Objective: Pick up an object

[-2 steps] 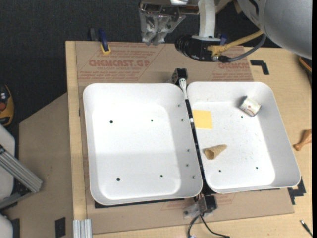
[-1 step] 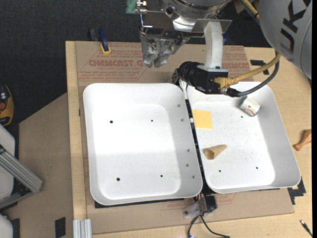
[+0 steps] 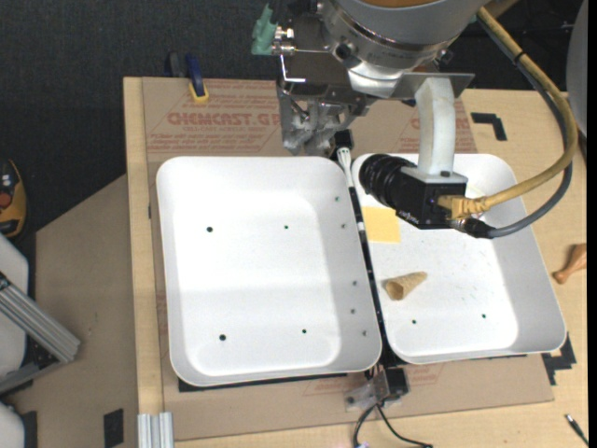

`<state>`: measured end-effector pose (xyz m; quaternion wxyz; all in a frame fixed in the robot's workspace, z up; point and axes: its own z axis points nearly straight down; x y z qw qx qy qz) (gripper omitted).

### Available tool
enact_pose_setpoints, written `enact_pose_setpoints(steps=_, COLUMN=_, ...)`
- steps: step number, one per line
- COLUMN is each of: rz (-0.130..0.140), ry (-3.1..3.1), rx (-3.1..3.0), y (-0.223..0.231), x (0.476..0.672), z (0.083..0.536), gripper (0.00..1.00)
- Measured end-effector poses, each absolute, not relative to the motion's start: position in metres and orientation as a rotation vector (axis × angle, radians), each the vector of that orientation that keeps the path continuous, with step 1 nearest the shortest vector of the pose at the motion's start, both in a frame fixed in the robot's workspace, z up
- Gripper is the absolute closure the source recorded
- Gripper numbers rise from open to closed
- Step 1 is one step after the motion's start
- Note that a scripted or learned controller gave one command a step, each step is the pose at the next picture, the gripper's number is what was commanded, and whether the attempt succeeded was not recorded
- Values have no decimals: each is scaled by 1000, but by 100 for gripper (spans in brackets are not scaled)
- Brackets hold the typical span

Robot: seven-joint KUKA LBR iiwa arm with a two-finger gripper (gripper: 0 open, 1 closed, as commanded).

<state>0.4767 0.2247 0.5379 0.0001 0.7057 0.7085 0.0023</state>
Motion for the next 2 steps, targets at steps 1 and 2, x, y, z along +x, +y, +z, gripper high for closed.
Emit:
enact_pose_setpoints(steps=1, rz=-1, ry=2224, rx=2220, y=225, x=479, z=535, gripper=100)
enact_pose_setpoints(steps=2, rz=-1, ry=2224, rx=2220, y=225, x=479, z=535, gripper=100)
